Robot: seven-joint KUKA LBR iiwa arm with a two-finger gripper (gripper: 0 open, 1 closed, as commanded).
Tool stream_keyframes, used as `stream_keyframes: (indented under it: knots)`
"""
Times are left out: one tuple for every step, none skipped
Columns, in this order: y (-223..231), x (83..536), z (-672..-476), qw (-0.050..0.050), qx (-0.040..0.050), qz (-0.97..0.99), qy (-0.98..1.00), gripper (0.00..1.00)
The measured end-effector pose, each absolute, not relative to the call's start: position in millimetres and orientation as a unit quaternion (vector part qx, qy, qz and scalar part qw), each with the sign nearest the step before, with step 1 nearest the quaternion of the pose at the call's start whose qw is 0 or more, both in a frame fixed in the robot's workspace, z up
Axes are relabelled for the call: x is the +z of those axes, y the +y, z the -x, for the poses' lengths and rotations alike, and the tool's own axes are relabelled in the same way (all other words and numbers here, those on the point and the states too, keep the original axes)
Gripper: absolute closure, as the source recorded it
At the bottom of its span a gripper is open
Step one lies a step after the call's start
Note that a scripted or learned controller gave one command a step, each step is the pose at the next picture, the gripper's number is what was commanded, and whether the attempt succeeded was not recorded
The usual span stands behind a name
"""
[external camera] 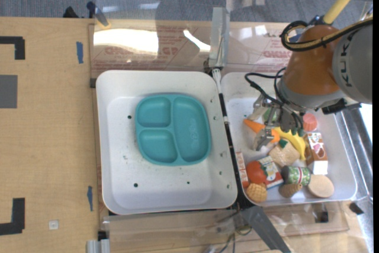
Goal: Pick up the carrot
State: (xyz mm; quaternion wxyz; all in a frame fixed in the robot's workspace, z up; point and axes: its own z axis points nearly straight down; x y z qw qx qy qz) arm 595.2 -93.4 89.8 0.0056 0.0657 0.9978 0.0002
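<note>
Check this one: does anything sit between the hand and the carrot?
Nothing visible does. The hand hangs directly over the carrot at the pile's left edge in the right bin; the banana lies beside it.

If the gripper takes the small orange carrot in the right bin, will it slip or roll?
The carrot looks like smooth, tapered plastic, so it may slip from the gripper. Its rounded body could roll if nudged. It looks small and probably light, lying beside the banana.
</note>
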Motion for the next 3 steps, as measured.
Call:
stream_keyframes:
  knots:
    - [-92,103,-598.7,0.011,0.0000,-0.064,0.998,1.00]
    - [-36,270,-578.1,0.010,0.0011,-0.072,0.997,1.00]
    - [-35,198,-500.9,0.000,0.0006,0.063,0.998,1.00]
